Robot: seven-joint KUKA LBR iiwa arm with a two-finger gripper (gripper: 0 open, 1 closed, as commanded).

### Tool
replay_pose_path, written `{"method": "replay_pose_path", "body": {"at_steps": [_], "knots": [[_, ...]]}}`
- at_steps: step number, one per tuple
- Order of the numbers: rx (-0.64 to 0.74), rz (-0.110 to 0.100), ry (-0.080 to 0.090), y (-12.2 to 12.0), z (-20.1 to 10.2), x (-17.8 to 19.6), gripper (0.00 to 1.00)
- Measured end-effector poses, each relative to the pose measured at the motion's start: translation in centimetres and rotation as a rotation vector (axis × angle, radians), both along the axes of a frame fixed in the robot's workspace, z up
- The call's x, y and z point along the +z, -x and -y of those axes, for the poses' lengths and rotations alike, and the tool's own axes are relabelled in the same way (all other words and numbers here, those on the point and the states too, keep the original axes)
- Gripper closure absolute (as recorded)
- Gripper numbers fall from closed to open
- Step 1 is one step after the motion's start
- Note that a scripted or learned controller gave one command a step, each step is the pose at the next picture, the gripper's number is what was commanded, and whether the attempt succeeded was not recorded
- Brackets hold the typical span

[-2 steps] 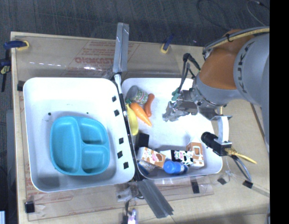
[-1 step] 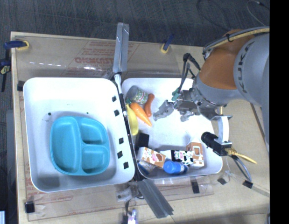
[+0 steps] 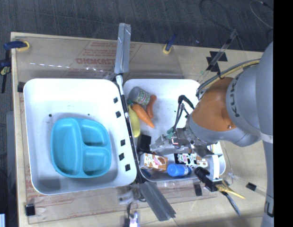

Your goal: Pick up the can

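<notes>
From where I stand the grey arm [image 3: 253,103] comes in from the right and bends down over the right bin [image 3: 184,86], its orange band [image 3: 212,110] sitting above the wrist. The gripper [image 3: 177,148] hangs low over the near half of that bin, among a tangle of black cable and metal parts; I cannot tell how it is set, because the wrist hides it from above.

The can [image 3: 139,97] lies at the far left corner of the right bin, tipped on its side, with its greenish label up and its dark open end facing the divider. It is well apart from the gripper, and nothing grips it. Just beside it lies an orange carrot [image 3: 144,116], slanting toward the near side, and a yellow banana-like piece [image 3: 134,122] rests against the left wall. Nearer the front edge there is a small printed carton [image 3: 153,162], and right of it a blue bottle-shaped thing [image 3: 177,170], both just below the gripper.

The left bin [image 3: 37,98] holds a light blue divided tray [image 3: 81,146], lying flat toward the near side
</notes>
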State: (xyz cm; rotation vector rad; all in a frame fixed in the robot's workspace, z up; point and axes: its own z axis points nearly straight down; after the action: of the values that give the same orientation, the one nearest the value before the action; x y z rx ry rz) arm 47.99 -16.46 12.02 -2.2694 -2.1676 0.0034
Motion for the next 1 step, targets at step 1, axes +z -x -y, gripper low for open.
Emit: {"method": "replay_pose_path", "body": {"at_steps": [1], "knots": [[-0.248, 0.001, 0.001, -2.33, 0.26, 6.88, 0.0]]}}
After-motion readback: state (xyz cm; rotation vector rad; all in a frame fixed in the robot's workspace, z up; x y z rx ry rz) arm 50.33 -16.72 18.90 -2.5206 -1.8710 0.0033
